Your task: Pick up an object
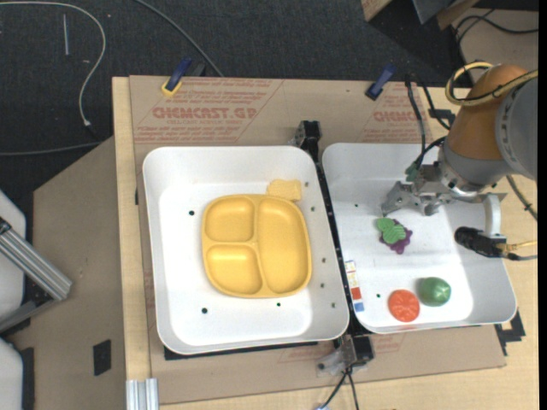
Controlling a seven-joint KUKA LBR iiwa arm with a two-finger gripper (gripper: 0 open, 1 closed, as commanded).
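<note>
My gripper [408, 196] sits low over the upper half of the right bin [359, 165], with my grey arm and its orange band [483, 114] reaching in from the right side of the camera view. The 2 fingers are spread apart, angled down and to the left, and nothing lies between them. Just below the fingertips, apart from them, lies a small bunch of purple grapes with a green leaf [395, 233] on the bin floor. Lower in the same bin, near its front wall, an orange-red tomato-like toy [404, 306] and a green round toy [435, 291] lie just beside each other. A small red, white and blue label [354, 292] lies at the left edge of this bin. The left bin [171, 186] holds a yellow plate with 3 compartments [256, 246], lying flat near the centre. A pale yellow flat piece [285, 189] touches the plate's upper right rim. Both bins rest on a cardboard sheet [214, 114], which 2 blue clamps [178, 75] fasten at its far edge.
</note>
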